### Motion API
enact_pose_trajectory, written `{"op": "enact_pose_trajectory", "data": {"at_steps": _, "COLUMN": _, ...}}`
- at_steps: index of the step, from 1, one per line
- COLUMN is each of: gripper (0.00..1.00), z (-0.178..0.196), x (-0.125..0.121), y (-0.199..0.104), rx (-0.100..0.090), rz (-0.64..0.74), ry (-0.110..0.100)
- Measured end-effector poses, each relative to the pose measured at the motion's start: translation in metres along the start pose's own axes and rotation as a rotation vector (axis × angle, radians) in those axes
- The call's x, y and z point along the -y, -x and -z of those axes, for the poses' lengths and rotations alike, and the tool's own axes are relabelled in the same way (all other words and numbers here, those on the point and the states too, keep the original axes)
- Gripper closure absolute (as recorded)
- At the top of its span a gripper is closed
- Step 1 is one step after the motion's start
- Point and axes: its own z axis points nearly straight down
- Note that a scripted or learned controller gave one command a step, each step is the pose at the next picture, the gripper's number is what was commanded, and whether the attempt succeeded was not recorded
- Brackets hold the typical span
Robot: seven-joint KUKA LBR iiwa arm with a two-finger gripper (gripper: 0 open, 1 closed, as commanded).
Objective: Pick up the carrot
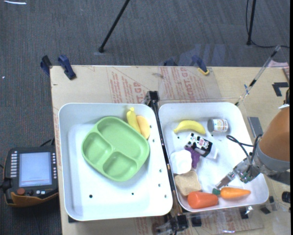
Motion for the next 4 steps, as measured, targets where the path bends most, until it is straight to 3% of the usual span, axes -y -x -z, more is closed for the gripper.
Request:
{"op": "enact_pose_trajectory", "data": {"at_steps": 1, "gripper": 0.00, "z": -0.001, "x": -0.023, "y": -0.039, "rx": -0.003, "rz": -0.019, "ry": -0.001}}
{"op": "enact_pose_trajectory", "data": {"at_steps": 2, "gripper": 1.00, "z": 0.008, "x": -0.022, "y": -0.037, "rx": -0.004, "rz": -0.027, "ry": -0.001}}
{"op": "enact_pose_trajectory", "data": {"at_steps": 3, "gripper": 1.00, "z": 0.044, "x": -0.014, "y": -0.021, "rx": 0.003, "rz": -0.024, "ry": 0.001}}
{"op": "enact_pose_trajectory", "data": {"at_steps": 4, "gripper": 0.00, "z": 0.042, "x": -0.013, "y": -0.022, "rx": -0.001, "rz": -0.025, "ry": -0.001}}
